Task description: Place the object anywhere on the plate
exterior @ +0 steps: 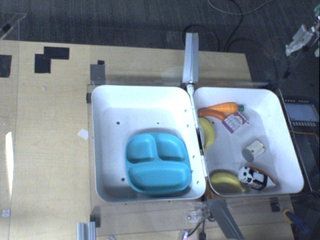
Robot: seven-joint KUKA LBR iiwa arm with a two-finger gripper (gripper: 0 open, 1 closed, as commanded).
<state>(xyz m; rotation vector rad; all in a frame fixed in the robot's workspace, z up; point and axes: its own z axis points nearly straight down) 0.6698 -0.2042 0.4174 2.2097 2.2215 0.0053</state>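
I see the gripper (301,38) at the frame's upper right, off the table; open or closed, I cannot tell. The blue plate (157,163) sits in the left bin (107,134). Carrot (220,109), bananas (226,181) and cup (253,150) lie in the right bin (280,134).

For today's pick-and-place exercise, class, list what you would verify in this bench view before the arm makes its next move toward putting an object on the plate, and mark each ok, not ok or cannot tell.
1. Blue plate sits flat in the left bin: ok.
2. Plate compartments free to receive an object: ok.
3. Objects lie in the right bin: carrot, purple packet, banana: ok.
4. Carrot and packet apart enough for a clean grasp: not ok, they touch.
5. Gripper state: cannot tell.
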